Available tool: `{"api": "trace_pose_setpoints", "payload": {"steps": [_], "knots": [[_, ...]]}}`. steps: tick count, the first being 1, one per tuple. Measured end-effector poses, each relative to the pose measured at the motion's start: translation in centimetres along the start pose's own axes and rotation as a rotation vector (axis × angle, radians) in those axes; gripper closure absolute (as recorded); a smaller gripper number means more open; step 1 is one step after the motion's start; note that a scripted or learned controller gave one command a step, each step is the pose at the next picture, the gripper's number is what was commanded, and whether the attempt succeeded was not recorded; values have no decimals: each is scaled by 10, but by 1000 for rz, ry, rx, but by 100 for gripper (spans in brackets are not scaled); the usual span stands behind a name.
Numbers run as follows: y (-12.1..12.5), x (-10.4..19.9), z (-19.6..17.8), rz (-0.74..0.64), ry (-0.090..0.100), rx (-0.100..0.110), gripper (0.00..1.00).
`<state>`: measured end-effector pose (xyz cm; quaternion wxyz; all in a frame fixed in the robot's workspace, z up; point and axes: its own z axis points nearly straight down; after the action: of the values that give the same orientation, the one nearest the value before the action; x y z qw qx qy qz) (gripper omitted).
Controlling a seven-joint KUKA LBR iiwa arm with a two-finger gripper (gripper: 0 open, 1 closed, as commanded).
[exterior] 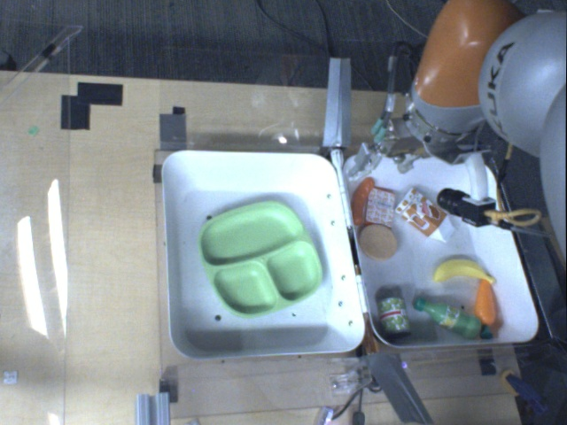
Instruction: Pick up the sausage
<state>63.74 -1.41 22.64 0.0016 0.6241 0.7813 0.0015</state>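
Approach step | end effector (383, 149) poised at right bin's (523, 282) far-left corner, grip state cannot be told | sausage (374, 205) lying by left wall, ungrasped | descent onto it judged next.

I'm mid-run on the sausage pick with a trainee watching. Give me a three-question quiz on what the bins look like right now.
1. True or false: the green three-compartment plastic tray lies in the left white bin.
2. Multiple choice: what sits right next to the yellow banana in the right white bin? A) an orange carrot B) a blue cup C) a red apple
3. Fill in: the reddish-brown sausage in a printed wrapper lies at the right bin's ____ side, just above the round tan disc.

Key:
1. True.
2. A, the orange carrot, with the green bottle lying beside it.
3. Left, along the divider. The two-finger gripper is above the sausage in the view.
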Motion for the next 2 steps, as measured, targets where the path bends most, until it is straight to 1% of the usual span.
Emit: {"api": "trace_pose_setpoints", "payload": {"steps": [1, 2], "knots": [[-17, -25, 41, -63, 0, -1, 0], [16, -25, 40, 44, 0, -3, 0]]}}
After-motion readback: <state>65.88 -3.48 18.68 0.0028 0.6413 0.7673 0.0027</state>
